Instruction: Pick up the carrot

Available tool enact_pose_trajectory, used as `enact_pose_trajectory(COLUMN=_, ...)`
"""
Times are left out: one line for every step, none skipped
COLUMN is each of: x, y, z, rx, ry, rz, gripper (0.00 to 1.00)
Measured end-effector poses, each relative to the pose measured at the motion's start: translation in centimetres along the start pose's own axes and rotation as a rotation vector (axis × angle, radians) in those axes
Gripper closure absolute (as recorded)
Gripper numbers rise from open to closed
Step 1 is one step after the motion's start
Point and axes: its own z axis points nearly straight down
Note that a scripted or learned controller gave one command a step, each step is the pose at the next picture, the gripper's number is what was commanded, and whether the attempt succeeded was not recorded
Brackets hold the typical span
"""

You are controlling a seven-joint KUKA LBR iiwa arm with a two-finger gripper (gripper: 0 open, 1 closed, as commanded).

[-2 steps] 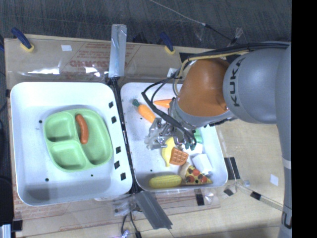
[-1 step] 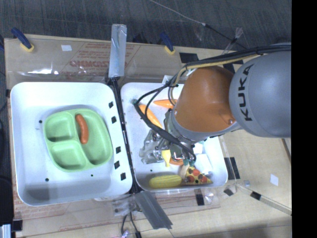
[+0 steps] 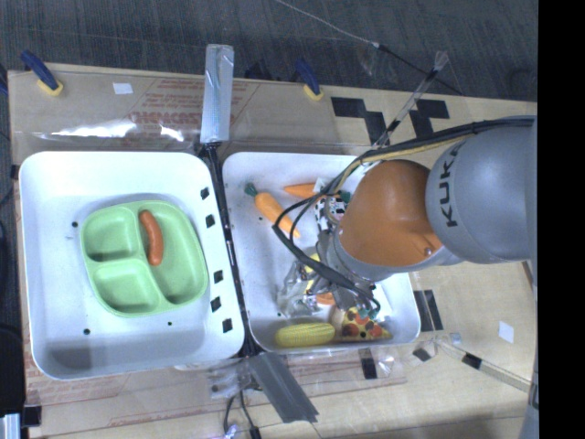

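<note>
An orange carrot (image 3: 268,206) with a green top lies in the right bin (image 3: 239,245), near its upper left corner. A second orange piece (image 3: 300,189) lies just right of it, partly under the arm. My gripper (image 3: 304,289) reaches down into the lower middle of the right bin, below and to the right of the carrot and apart from it. Cables and the orange wrist band hide most of the fingers.
A yellow corn cob (image 3: 304,335) and a pizza slice toy (image 3: 361,325) lie along the right bin's lower edge. In the left bin (image 3: 41,245) sits a green divided plate (image 3: 123,286) holding a sausage (image 3: 151,237). The arm covers the right bin's right half.
</note>
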Motion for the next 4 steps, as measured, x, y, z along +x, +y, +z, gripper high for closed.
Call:
enact_pose_trajectory(x=-0.1, y=1.3, z=0.1, rx=-0.002, ry=0.005, rz=-0.012, gripper=1.00)
enact_pose_trajectory(x=-0.2, y=1.4, z=-0.9, rx=-0.002, ry=0.004, rz=-0.017, gripper=1.00)
enact_pose_trajectory(x=-0.4, y=1.5, z=-1.9, rx=-0.002, ry=0.003, rz=-0.022, gripper=1.00)
enact_pose_trajectory(x=-2.3, y=5.4, z=-10.2, rx=0.000, ry=-0.004, rz=0.378, gripper=1.00)
